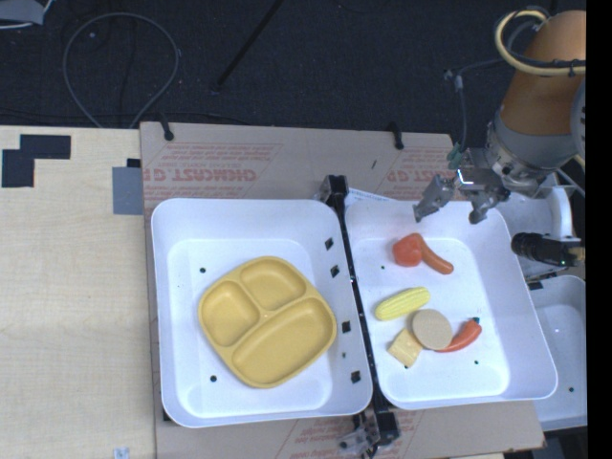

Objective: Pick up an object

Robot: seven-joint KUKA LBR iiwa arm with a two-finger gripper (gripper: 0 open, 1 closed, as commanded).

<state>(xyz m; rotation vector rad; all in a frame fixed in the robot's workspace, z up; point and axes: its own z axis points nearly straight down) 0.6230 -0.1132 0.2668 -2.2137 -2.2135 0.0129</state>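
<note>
Nearest the camera, at the lower edge, two shallow white bins sit side by side on the worktop (67, 285), lying on a sheet of brown cardboard (287, 165).

Left bin (177, 228) holds a yellow plate (267, 320) with three compartments, turned at an angle; nothing lies in its compartments.

Right bin (516, 352) holds the small toy foods. An orange-red piece (419, 252) with a round head and a short tail lies toward the far side. Nearer the middle lies a yellow corn cob (402, 302), pointing up to the right. Just below it is a cluster: a pale yellow wedge (404, 348), a tan round disc (431, 329) touching the wedge, and a red-orange chili (462, 337) curving out from under the disc on its right side.

Above the far rim of the right bin hangs the hand (462, 197), its two dark fingers spread wide apart with nothing between them. It is over the cardboard and the bin's far edge, near the orange-red piece but apart from it. Behind it rises the arm (545, 94), with its orange band and a looped yellow cable on top.
</note>
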